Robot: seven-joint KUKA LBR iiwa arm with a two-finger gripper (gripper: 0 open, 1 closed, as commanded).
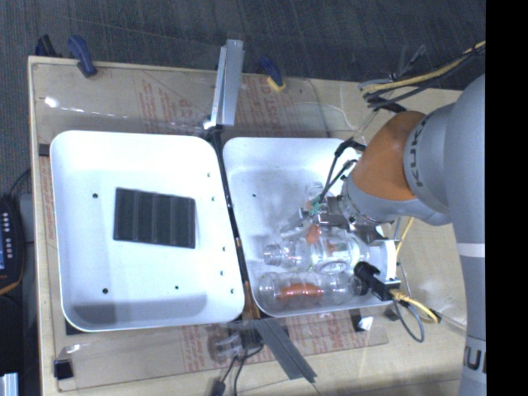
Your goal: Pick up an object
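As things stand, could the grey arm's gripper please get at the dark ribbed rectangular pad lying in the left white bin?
Probably yes: the dark ribbed rectangular pad lies alone and uncovered, but the gripper sits low in the right bin, so it must lift over the divider.

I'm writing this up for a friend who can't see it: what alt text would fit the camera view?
A grey robot arm with an orange band reaches from the right into the right white bin, its tool low over a heap of clear plastic items. The left white bin holds a dark ribbed rectangular piece.
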